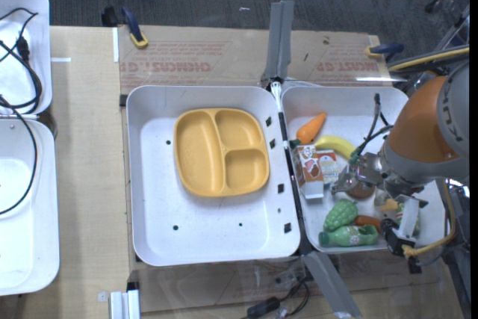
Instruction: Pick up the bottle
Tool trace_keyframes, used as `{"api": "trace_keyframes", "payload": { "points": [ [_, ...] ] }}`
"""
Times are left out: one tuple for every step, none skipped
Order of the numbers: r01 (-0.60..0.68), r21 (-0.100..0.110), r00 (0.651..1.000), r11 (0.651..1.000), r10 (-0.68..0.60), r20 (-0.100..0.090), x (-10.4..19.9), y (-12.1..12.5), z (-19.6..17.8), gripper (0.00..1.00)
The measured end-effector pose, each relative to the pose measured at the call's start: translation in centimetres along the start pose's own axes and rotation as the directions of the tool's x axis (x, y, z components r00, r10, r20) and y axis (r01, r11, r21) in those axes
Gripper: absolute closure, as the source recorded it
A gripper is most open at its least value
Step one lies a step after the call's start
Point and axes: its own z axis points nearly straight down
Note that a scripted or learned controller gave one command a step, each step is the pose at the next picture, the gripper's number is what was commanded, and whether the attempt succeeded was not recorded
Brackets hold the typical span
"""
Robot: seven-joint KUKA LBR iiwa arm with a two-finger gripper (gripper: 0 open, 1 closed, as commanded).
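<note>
The green bottle (348, 236) lies on its side along the front wall of the right bin (340, 99). My gripper (356, 178) hangs over the middle of that bin, a little behind the bottle and apart from it. The grey arm with its orange band (418, 129) reaches in from the right. A brown object (361, 190) sits right under the gripper, partly hidden by it.
In the right bin I also see a carrot (311, 127), a banana (334, 146), a small carton (311, 169) and a bumpy green item (340, 214) just behind the bottle. The left bin (149, 183) holds a yellow divided plate (221, 151).
</note>
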Motion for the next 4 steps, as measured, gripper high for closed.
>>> {"api": "trace_keyframes", "payload": {
  "points": [
    [-0.004,0.007,1.000,1.000,0.004,0.001,-0.1,-0.1,-0.6,1.00],
    [-0.142,-0.002,0.990,0.990,0.142,0.001,3.7,-3.0,-9.7,1.00],
    [-0.154,-0.001,0.988,0.988,0.154,0.003,7.9,-1.5,-10.0,1.00],
    [-0.154,-0.001,0.988,0.988,0.154,0.003,7.9,-1.5,-10.0,0.00]
  ]
}}
